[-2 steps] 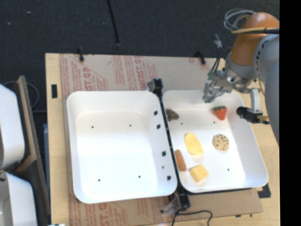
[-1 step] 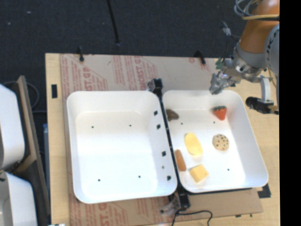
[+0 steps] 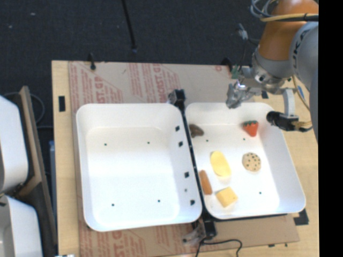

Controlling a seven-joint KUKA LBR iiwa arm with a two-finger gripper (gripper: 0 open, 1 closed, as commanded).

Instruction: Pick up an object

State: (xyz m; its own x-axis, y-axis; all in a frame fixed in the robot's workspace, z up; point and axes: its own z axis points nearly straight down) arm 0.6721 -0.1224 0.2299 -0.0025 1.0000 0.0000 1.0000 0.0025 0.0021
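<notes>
The right bin [image 3: 278, 197] holds several small items: a red strawberry-like piece [image 3: 251, 127], a round speckled cookie [image 3: 251, 161], a pale yellow oval [image 3: 220, 164], an orange sausage-shaped piece [image 3: 205, 182], a yellow block [image 3: 226, 197] and a brown lump [image 3: 196, 130] by the divider. My gripper [image 3: 233, 99] hangs above the far rim of the right bin, up and left of the red piece, with nothing seen between its fingers.
The left bin [image 3: 86, 143] lies beside the right one, joined by a black-clipped divider [image 3: 185, 143]. Both rest on a cardboard sheet [image 3: 134, 82]. White boxes [image 3: 10, 143] stand at the far left.
</notes>
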